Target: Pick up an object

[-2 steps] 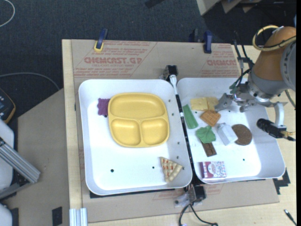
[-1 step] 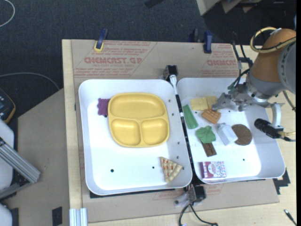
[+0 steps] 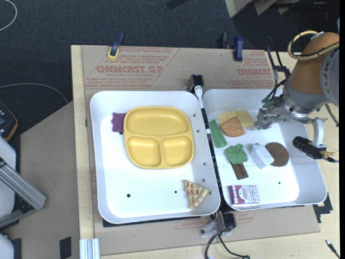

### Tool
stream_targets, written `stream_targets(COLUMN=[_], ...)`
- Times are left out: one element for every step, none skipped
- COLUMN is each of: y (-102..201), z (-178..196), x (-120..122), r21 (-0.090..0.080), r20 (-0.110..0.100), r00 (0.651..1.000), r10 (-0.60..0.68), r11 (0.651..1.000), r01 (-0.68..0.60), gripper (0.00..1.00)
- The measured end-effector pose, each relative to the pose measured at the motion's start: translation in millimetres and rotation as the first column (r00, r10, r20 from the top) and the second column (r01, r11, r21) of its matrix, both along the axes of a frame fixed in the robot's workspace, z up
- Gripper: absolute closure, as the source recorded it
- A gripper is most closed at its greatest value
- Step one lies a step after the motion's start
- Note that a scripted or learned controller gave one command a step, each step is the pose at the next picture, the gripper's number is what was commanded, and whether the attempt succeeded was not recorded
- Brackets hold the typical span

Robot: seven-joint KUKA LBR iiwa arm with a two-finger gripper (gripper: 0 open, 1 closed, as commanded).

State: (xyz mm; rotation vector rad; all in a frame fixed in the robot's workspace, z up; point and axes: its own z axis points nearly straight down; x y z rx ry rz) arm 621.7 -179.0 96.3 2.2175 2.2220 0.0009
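Observation:
The right bin (image 3: 307, 196) holds several toy foods: a yellow cheese slice (image 3: 237, 117), a waffle piece (image 3: 233, 127), a green pod (image 3: 217, 134), a green leafy piece (image 3: 235, 154) on a brown bar (image 3: 240, 170), a pale grey block (image 3: 262, 156), a brown cookie (image 3: 278, 153) and a pink box (image 3: 244, 194). My gripper (image 3: 266, 117) hangs low over the bin's upper right part, just right of the cheese slice and above the cookie. Nothing shows in its grasp.
The left bin (image 3: 108, 198) carries a yellow divided plate (image 3: 159, 136), a purple piece (image 3: 117, 122) at the plate's left and a pizza slice (image 3: 194, 192) near the front right corner. A black ridge (image 3: 205, 128) separates the bins. Clamps (image 3: 114, 47) sit on the board's far edge.

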Motion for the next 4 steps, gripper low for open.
stream_targets(y=[8.7,15.8,15.7,60.2], z=[48.1,98.2,131.3,119.9], x=[0.3,-4.2,-2.9,-34.5], r21=[-0.001,-0.001,-0.001,0.004], r20=[0.004,0.006,0.005,-0.007], r00=[1.0,1.0,1.0,1.0], r10=[0.0,0.0,0.0,0.001], r11=[1.0,1.0,1.0,1.0], r01=[0.0,0.0,0.0,-0.001], gripper=[1.0,1.0,1.0,1.0])
